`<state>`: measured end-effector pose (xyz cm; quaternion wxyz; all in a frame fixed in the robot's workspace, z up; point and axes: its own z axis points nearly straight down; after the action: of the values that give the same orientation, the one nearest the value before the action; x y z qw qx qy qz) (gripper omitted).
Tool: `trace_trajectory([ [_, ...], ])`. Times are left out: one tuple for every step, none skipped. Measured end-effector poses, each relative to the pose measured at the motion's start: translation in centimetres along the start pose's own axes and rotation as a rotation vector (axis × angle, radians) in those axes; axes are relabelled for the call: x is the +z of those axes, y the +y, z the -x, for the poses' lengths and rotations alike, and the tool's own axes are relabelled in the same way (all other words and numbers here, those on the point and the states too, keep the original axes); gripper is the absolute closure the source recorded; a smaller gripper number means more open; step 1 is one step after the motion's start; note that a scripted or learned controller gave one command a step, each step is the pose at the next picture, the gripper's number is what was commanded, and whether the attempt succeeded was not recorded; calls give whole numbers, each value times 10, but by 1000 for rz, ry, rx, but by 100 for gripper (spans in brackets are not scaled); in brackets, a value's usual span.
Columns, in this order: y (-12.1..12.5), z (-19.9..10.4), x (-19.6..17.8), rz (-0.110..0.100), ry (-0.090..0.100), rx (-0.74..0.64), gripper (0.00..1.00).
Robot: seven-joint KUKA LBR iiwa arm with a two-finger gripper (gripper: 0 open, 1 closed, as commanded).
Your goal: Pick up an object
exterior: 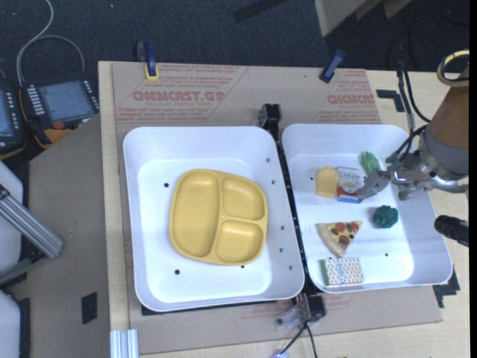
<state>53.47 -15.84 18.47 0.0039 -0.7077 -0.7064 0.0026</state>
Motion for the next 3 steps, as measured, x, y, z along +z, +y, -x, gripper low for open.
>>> trace_trajectory([
  [2,0,-4,9,-2,-2,0],
  [2,0,59,1,1,-2,0],
  [2,0,102,6,0,-1,0],
])
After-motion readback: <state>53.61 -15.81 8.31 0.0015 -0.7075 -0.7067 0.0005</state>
